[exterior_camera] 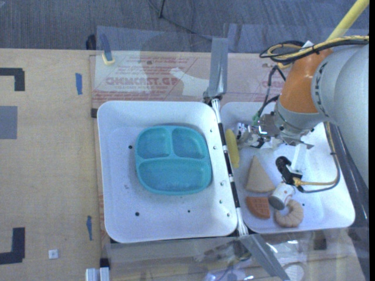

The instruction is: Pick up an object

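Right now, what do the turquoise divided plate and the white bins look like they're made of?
Turquoise divided plate: likely molded plastic, matte, uniform colour, rounded compartment ridges. Two shallow white bins: probably plastic too, smooth, faintly speckled; sheet metal can't be excluded.

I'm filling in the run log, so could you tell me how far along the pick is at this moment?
Nothing looks picked yet. The gripper is low in the right bin, near the yellow banana-shaped piece; I can't see anything between its fingers. The tan wedge, reddish piece and croissant-like piece still lie on the bin floor. Grasping and lifting remain. The teal divided plate sits in the left bin.
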Controlling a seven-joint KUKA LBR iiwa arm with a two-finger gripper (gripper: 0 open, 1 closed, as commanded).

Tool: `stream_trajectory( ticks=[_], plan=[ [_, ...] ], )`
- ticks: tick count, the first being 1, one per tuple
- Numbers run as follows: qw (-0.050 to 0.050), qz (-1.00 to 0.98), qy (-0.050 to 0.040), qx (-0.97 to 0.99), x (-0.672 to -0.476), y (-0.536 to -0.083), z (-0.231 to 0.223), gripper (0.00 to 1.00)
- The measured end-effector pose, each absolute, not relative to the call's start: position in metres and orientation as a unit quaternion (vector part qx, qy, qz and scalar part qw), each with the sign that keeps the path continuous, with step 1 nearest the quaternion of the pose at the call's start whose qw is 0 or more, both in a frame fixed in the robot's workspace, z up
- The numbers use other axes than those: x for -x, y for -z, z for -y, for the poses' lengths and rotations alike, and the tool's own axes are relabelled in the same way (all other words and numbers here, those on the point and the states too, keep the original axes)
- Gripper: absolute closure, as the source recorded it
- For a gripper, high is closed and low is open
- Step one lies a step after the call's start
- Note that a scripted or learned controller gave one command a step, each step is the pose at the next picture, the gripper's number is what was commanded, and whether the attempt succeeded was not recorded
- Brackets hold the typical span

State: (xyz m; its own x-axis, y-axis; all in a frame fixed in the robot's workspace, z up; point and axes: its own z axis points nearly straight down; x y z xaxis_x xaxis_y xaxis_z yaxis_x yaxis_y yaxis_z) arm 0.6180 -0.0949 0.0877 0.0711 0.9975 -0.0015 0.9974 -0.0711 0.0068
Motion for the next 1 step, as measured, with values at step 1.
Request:
stream_trajectory(
  ticks=[1],
  plan=[
    [0.005,-0.681,-0.0004,-0.732,-0.6177,-0.0984,0.0974,1.0]
  ],
)
